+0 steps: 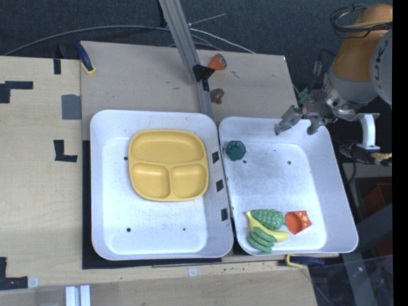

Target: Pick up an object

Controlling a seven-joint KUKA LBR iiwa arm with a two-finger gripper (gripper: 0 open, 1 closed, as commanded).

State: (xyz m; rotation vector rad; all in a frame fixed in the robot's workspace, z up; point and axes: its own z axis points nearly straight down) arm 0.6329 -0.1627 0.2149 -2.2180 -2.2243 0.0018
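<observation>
Two shallow white bins were seen side by side on the bench, the left bin [102, 171] holding a yellow divided tray [169, 164] in its far half, the tray lying flat with one long compartment on the far side and two smaller ones on the near side. The right bin [319, 171] held four small things. A dark green lump [236, 150] was placed near the far left corner of that bin, well apart from the rest. In the near part of the bin, a cluster was found: a green bumpy piece [268, 218] lay against a yellow banana-shaped piece [275, 235], a green ridged piece [261, 240] was touching them on the near side, and an orange-red piece [297, 221] was set just to their right. The arm was seen at the far right, its grey body and orange band above the wrist. The gripper [298, 125] was positioned over the far right rim of the right bin, its two fingers spread apart with nothing between them. It was well apart from the cluster and to the right of the dark green lump. Beyond the bins, a grey post [182, 30] rose from the bench, with a small orange-red object [218, 61] beside its clamp.
</observation>
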